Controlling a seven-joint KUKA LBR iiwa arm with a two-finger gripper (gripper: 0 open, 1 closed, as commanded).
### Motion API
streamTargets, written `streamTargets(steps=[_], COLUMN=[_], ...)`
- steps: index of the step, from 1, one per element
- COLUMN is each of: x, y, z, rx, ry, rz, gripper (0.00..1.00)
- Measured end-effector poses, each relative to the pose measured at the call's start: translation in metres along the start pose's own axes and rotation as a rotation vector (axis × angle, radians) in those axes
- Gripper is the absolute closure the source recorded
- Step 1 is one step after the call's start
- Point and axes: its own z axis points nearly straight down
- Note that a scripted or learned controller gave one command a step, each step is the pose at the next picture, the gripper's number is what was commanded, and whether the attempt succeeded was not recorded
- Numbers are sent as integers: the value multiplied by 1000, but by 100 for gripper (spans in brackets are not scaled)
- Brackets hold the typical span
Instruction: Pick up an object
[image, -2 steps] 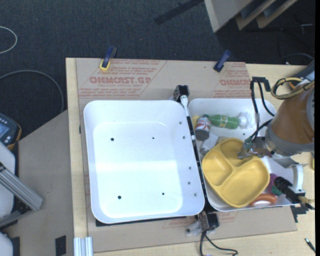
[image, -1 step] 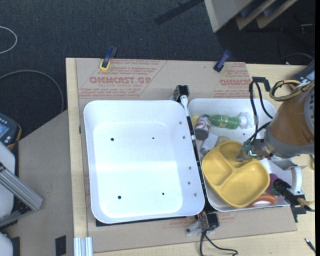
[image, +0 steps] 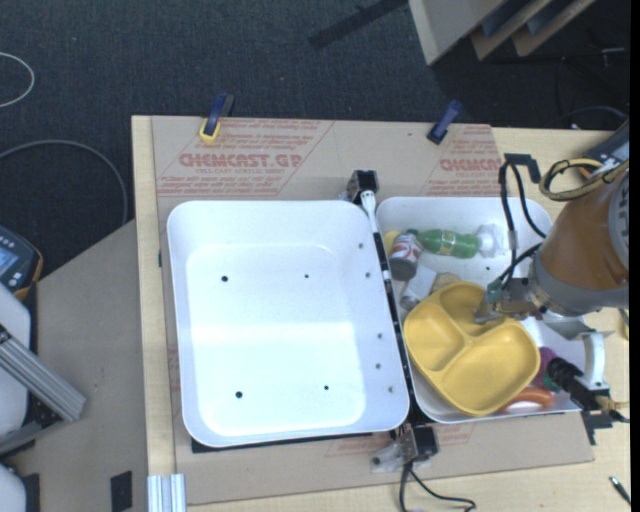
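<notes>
Mostly undone, by the look of it; nothing is visibly lifted yet, and every object sits inside the right bin (image: 440, 207); the left bin (image: 200, 225) holds nothing to grab. Arm (image: 590, 245) comes in from 3 o'clock, orange band over the bin's right side; gripper (image: 497, 303) is down at the rim of the yellow divided dish (image: 470, 360), roughly at the dish's 1 o'clock edge; whether it is opened or closed, can't tell, too small and partly hidden by the wrist; can't say it has hold of anything.

Likely target is that dish, tilted and filling the lower half of the right bin; judgement only; left to do: secure a grasp, raise it clear.

Around: green bottle (image: 447, 241) lying at 12 o'clock of the dish, near the bin's far wall; small yellow-and-red item (image: 403, 245) just beside it at 9 o'clock of the bottle; orange thing (image: 530, 399) peeking out under the dish at 5 o'clock. Black cable (image: 515, 215) loops over the bin near the wrist; could snag. Dish is wide and shallow, rim grasp may slip; bin wall close at 3 o'clock crowds the approach.
</notes>
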Motion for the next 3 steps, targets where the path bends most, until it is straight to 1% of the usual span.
streamTargets(steps=[3], x=[-1], y=[1], z=[0], rx=[14], ry=[7], rz=[-5], gripper=[100])
